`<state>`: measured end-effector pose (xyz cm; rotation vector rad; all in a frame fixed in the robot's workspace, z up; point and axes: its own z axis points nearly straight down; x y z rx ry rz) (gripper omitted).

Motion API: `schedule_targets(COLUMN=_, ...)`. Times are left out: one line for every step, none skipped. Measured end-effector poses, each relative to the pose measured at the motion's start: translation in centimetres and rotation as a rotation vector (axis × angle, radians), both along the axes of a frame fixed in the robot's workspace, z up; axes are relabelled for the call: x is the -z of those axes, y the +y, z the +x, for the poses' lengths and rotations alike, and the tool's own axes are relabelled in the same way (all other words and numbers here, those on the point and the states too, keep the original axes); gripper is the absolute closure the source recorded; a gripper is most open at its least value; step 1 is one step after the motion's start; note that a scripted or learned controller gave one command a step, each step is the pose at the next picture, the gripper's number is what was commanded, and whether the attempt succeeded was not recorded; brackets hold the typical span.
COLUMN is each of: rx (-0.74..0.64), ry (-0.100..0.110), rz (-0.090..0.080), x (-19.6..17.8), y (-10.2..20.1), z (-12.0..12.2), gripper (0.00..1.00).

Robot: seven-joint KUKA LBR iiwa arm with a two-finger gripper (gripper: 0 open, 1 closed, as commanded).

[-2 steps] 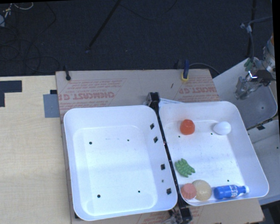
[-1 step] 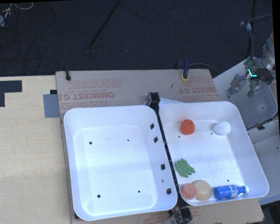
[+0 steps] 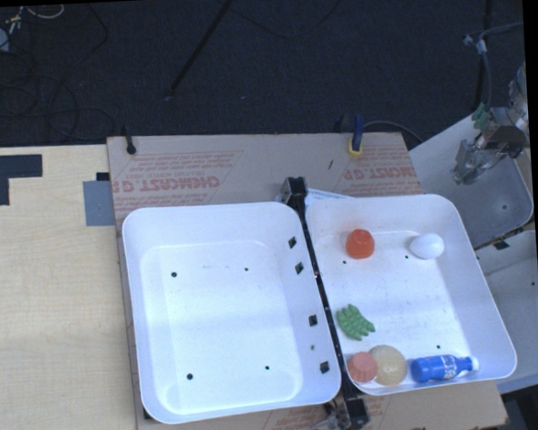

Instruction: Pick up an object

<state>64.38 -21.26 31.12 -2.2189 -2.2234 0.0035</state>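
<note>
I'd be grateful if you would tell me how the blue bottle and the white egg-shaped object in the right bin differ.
The blue bottle is long and lies on its side along the near wall of the right bin; the white egg-shaped object is rounded and sits toward the far side. The bottle is blue with a white cap; the egg is plain white. The bottle lies close beside the tan ball; the egg sits alone. Both rest in the right bin.

My grey metal two-finger gripper [image 3: 477, 156] shows at the view's right edge as pale, slender pieces, blurred and small. A light grey rounded housing sits above it, with a thin dark cable [image 3: 483, 60] running up beside it.
</note>
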Motion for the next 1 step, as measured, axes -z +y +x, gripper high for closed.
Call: schedule_targets(rx=0.0, ry=0.003, rz=0.002, x=4.39, y=0.12, z=0.01, gripper=1.0)
